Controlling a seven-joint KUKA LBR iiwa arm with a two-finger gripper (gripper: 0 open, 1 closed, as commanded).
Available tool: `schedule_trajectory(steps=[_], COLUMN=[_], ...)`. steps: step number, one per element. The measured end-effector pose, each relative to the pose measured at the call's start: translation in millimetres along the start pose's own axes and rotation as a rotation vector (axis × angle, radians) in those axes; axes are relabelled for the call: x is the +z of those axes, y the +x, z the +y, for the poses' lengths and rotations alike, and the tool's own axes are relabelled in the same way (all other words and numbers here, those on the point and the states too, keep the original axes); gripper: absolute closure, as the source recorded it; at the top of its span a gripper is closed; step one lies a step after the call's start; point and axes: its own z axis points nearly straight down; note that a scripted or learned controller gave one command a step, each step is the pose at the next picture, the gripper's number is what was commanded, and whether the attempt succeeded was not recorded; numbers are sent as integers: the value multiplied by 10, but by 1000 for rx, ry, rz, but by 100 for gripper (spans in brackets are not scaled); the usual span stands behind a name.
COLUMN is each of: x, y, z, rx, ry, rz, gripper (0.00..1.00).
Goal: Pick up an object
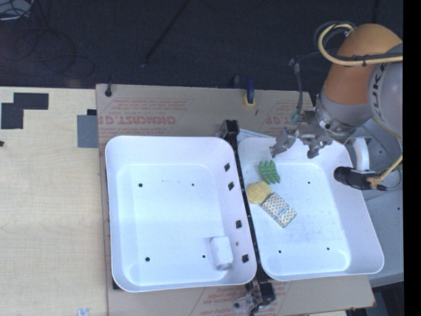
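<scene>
Your claw (296, 147) hanging open and gripping nothing above the right bin's (355, 242) far edge, green object (268, 172), yellow piece (258, 192), patterned packet (279, 209) lying clustered just below, white object (221, 251) sitting in left bin (125, 229).

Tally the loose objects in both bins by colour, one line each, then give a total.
Green: 1, green object, right bin
Yellow: 1, yellow object, right bin
Patterned white: 1, patterned packet, right bin
Plain white: 1, white object, left bin
Total: 4
</scene>
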Motion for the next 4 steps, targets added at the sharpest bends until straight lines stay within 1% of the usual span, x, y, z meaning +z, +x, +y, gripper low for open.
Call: schedule_trajectory(steps=[1, 2, 3, 4], x=[-2198, -3271, -432, -635], y=[-165, -414, -24, -57], z=[55, -319, -201, -176], rx=[-1, 3, -1, 1], ry=[-20, -14, 17, 1], rz=[-5, -4, 4, -1], gripper=[0, 0, 0, 100])
